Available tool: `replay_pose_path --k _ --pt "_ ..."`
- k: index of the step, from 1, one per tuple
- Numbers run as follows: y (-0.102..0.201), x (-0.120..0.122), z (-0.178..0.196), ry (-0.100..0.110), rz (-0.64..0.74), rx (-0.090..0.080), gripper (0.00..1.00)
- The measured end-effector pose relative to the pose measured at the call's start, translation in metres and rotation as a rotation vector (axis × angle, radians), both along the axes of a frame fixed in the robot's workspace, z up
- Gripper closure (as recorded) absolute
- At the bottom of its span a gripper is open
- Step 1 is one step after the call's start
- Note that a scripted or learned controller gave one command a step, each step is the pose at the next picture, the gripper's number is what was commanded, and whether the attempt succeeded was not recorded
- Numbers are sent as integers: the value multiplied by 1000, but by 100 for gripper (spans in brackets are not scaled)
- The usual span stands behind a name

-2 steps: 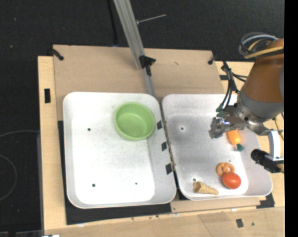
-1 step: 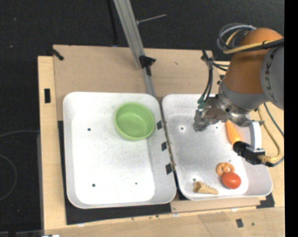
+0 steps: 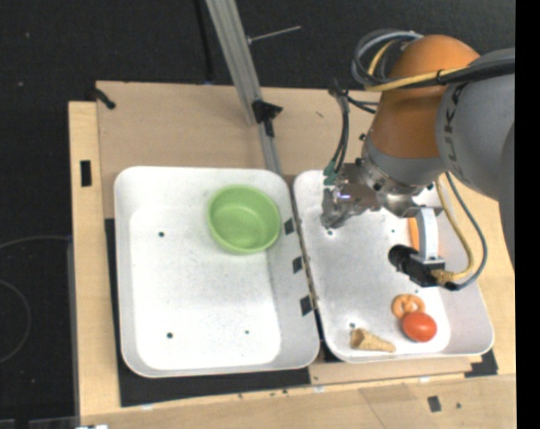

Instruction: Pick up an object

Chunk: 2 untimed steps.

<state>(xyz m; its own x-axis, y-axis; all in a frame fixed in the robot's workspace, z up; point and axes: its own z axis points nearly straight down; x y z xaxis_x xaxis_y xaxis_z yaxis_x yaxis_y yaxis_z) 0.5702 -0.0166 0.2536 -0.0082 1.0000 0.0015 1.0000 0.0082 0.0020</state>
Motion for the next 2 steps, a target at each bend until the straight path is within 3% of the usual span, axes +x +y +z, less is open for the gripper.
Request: replay_pose_path --k 2 --pt "100 25 0 0 0 0 100"
